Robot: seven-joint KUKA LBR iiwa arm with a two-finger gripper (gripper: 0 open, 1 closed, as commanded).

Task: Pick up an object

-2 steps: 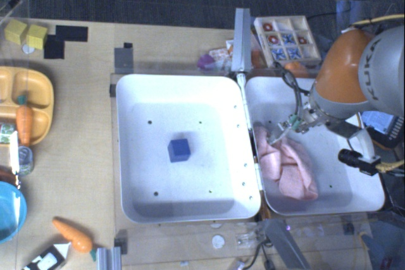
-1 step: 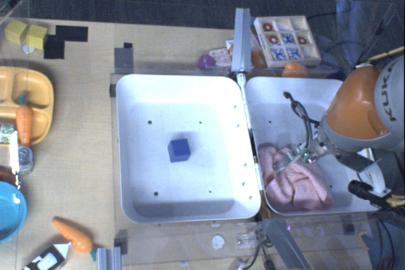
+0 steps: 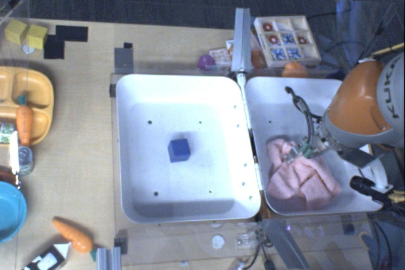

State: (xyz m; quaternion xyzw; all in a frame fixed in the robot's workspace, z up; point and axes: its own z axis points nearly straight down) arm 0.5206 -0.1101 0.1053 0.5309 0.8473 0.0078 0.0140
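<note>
A crumpled pink cloth (image 3: 302, 177) lies in the right bin (image 3: 273, 93), toward its 6 o'clock side; its long axis runs roughly from 10 o'clock to 4 o'clock. The end effector (image 3: 306, 150) sits at the cloth's upper edge, touching the fabric, but whether it grips the cloth cannot be told. The arm's orange band (image 3: 357, 104) stands at 3 o'clock of that bin. In the left bin (image 3: 126, 136), a small blue cube (image 3: 180, 149) rests near the centre, well apart from the cloth. On the desk (image 3: 82, 199), a toy carrot (image 3: 74, 234) lies at about 8 o'clock of the left bin.
</note>
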